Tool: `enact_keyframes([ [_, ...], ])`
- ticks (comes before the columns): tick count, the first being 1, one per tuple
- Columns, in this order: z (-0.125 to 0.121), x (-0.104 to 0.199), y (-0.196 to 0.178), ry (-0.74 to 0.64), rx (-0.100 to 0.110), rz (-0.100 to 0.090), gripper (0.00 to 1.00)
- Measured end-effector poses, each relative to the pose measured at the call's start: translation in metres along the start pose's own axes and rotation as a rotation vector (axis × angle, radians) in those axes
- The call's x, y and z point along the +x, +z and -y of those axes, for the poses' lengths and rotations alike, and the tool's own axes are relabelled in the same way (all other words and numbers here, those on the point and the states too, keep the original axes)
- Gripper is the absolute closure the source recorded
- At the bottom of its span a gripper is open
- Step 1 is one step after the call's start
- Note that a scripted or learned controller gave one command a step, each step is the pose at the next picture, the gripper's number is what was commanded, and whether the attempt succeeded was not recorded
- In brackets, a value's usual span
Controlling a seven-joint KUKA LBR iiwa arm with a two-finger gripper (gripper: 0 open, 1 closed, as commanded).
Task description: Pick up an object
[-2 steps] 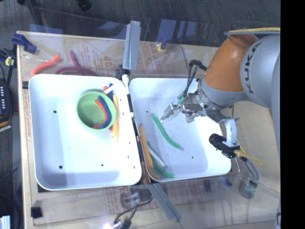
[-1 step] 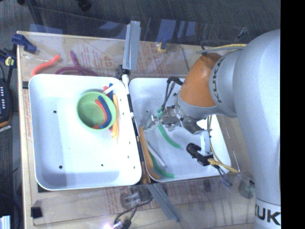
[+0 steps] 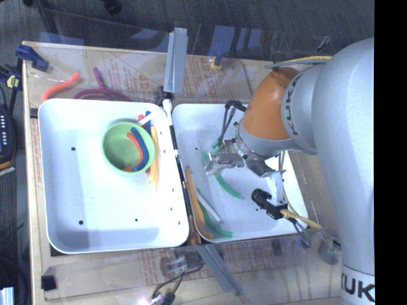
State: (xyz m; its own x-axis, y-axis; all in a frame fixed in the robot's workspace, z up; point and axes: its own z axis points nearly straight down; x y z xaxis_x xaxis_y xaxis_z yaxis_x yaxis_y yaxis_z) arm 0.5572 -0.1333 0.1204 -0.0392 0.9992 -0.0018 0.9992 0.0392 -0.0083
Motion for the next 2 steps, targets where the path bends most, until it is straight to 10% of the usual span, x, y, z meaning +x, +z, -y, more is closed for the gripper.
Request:
enact_keyframes([
  [1,-0.0477,-0.0170,-0.0822,0.048,-0.007,-0.003,1.00],
  [2,-0.0477,-0.0167,-0.0819,0.048,-0.007,-0.003,0.00],
])
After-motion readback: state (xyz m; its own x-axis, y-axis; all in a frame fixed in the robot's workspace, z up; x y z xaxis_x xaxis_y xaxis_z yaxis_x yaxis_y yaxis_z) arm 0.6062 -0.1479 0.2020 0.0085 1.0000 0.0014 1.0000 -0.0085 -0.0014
